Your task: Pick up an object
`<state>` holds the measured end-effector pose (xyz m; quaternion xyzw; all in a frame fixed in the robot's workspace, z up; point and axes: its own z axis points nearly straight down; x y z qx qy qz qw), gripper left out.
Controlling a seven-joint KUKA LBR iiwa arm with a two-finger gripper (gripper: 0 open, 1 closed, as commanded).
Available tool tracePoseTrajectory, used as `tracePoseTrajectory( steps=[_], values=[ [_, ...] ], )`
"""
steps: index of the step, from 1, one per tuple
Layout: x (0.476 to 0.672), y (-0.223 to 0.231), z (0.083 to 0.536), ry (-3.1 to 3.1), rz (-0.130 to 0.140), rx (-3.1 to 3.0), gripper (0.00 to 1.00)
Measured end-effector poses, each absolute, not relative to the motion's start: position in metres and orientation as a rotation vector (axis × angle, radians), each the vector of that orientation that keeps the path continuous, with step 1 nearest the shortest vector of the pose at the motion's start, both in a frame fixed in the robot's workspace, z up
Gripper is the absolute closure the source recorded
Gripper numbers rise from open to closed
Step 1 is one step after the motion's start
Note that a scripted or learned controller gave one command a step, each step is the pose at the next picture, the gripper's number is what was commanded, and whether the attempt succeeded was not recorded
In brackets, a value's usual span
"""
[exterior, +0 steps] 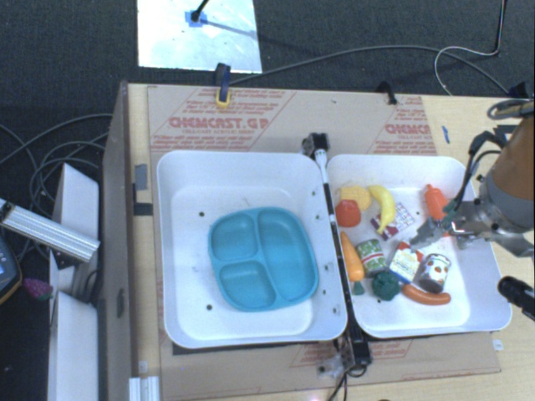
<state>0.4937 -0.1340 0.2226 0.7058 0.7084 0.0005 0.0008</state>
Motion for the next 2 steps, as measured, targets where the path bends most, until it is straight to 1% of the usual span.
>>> tracePoseTrajectory(
  steps=[1, 2],
  values=[
    [0.4999, -0.1200, 0.1076, 2.203, 0.019, 2.207, 0.00],
    [0.4992, -0.1121, 0.1049, 2.196, 0.022, 2.205, 0.00]
  ],
)
